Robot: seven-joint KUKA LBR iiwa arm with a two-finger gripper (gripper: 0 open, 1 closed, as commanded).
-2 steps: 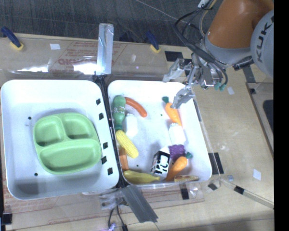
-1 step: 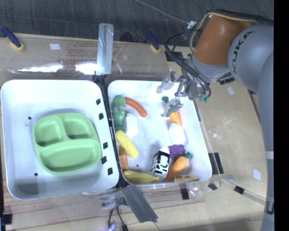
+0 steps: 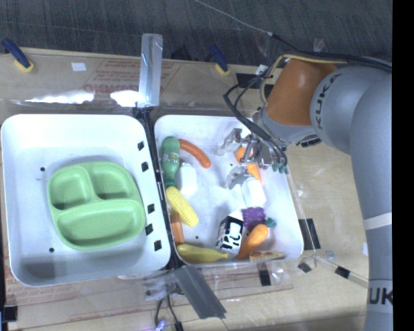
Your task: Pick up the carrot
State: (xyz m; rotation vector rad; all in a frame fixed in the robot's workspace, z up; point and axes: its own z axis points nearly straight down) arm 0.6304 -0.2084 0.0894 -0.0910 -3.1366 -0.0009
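Note:
My gripper (image 3: 233, 161) hangs over the upper middle of the right bin (image 3: 214, 125) and is open, its two grey fingers (image 3: 229, 143) spread wide. A short orange piece (image 3: 250, 165), which looks like the carrot, shows between the fingers close to their base. I cannot tell whether they touch it. A long orange-red piece (image 3: 195, 153) lies left of the gripper beside a green vegetable (image 3: 170, 156). Another orange piece (image 3: 257, 236) lies near the bin's front right corner.
The right bin also holds a corn cob (image 3: 181, 205), a banana (image 3: 200, 254), a black-and-white can (image 3: 230, 234), a purple item (image 3: 254, 217) and a white item (image 3: 254, 196). In the left bin (image 3: 14, 185) lies a green divided plate (image 3: 93, 202).

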